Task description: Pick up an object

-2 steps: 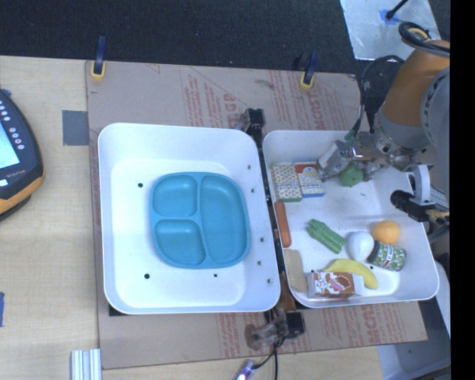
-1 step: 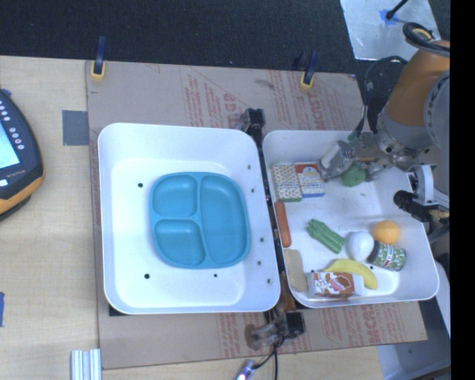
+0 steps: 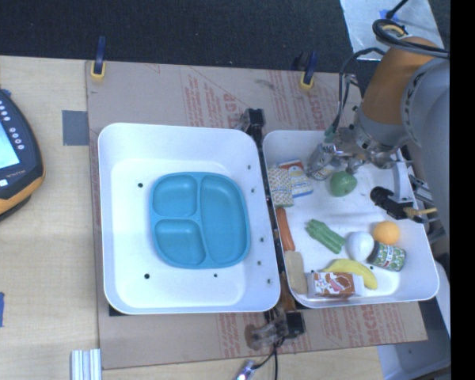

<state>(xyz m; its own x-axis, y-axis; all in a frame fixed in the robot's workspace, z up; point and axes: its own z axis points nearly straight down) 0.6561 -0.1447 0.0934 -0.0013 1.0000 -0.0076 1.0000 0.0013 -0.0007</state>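
Your end effector hangs low over the far end of the right-hand shallow white plastic bin, and whether its fingers are apart or closed you cannot tell from here. The small round green fruit, smooth and glossy, sits just beside it, toward the near side and slightly right. No long axis to worry about; it's a ball. Further along lie a ribbed green pod, a yellow banana and an orange ball.

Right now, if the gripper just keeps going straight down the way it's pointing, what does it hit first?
Probably the green apple, sitting just beside the gripper in the right bin; depth is unclear, so it might meet bare bin floor instead.
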